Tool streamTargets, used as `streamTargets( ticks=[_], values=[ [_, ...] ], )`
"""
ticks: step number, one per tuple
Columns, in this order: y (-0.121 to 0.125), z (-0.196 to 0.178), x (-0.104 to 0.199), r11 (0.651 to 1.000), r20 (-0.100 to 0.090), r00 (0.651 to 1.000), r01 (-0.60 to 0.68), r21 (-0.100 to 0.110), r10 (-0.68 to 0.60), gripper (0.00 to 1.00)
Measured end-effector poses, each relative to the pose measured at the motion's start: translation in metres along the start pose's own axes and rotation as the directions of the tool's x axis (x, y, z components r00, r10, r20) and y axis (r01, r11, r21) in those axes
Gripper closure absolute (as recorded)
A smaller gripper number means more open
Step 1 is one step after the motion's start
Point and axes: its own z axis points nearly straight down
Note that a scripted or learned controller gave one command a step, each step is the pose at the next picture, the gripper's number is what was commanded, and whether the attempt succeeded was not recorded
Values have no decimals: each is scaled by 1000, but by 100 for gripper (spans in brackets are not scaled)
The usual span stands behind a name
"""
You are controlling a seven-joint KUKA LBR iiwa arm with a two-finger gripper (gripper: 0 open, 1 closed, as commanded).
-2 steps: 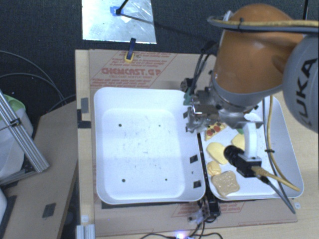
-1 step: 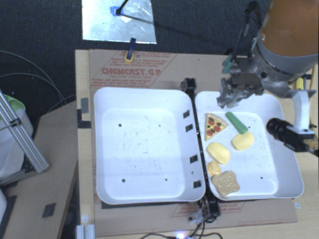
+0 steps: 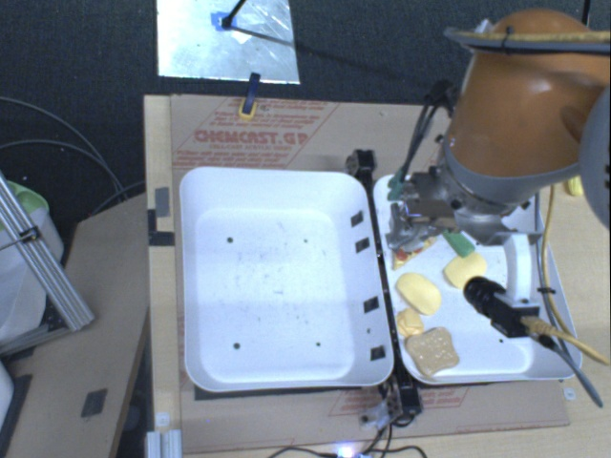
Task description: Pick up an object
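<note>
Nearest sits a tan cracker [image 3: 432, 350] in the right bin [image 3: 477, 359], yellow lumps [image 3: 420, 294] just beyond. Gripper [image 3: 412, 225] hangs over the far-left corner; its state is unclear, perhaps above something red. It should descend squarely.

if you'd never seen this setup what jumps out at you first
The big grey arm with its orange band fills the upper right and reaches down into the right white bin. Its gripper sits low at that bin's upper left, above a cluster of pale yellow rounded pieces and a tan speckled square block. The left white bin is the other large bright shape.
</note>
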Motion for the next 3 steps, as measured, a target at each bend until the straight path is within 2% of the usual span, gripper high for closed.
streamTargets(
  ticks=[1,2,3],
  values=[
    [1,-61,-3,1000,-3,1000,3,-15,-3,100],
    [0,11,37,1000,-2,1000,6,-4,-6,100],
    [-1,184,-31,1000,3,1000,-7,9,7,100]
  ],
)
